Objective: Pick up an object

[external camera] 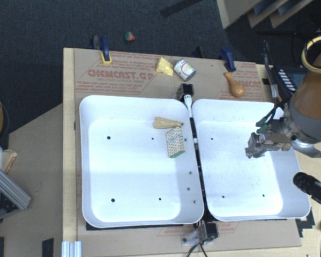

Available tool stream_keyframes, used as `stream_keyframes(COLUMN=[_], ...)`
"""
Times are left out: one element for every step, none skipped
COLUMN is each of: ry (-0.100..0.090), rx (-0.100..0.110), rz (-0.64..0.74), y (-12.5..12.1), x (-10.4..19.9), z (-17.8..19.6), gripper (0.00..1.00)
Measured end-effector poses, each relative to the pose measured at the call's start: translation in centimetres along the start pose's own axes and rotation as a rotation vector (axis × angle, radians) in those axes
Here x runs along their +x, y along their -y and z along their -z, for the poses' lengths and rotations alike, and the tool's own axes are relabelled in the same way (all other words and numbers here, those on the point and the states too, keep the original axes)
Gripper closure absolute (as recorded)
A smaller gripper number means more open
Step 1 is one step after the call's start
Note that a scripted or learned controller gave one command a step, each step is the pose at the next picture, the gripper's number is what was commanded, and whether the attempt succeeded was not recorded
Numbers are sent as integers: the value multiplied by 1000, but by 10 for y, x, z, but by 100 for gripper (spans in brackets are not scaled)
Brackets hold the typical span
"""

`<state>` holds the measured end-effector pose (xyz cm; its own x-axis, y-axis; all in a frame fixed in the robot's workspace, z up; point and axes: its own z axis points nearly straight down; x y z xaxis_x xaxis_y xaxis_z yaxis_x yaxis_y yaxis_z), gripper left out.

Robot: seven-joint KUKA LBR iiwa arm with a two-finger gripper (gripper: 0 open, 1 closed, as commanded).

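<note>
Gripper position: my gripper (258, 145) hangs over the right bin (237, 207), toward its right side, with bare white floor beneath it.
Gripper state: I cannot tell how it is set from this slanted view; nothing shows in its grasp.
Task objects, location: both candidates lie in the left bin (129, 204), in its upper right part, near the divider between the bins and well apart from my gripper.
Object one: a small patterned packet (175, 141), greenish white, flat, lying slightly askew.
Object two: a tan wedge-shaped piece (166, 123), just above the packet and touching or nearly touching it; I cannot tell which.
Risk, empty descent: if I go down where I hang now, I judge that I reach only bin floor, because no object lies under me.
Risk, crowding: the two objects sit so close that a grasp aimed at one may nudge or catch the other.
Risk, flat profile: the packet lies low, so a grasp may slide over it or scrape the floor.
Risk, divider: the objects sit near the bin wall, which may block a clean approach from my side.
Off-bin items: a yellow piece (165, 67), a small carton (184, 69) and a wooden-looking tool (234, 84) rest on the table (126, 72) beyond the bins.
</note>
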<state>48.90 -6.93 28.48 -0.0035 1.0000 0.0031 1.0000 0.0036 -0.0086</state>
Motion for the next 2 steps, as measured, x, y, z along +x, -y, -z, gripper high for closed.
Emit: stream_keyframes(ry=[2,2], rx=[-22,2], rz=[4,0], y=[10,-23], x=[52,84], z=[109,16], gripper=[100,100])
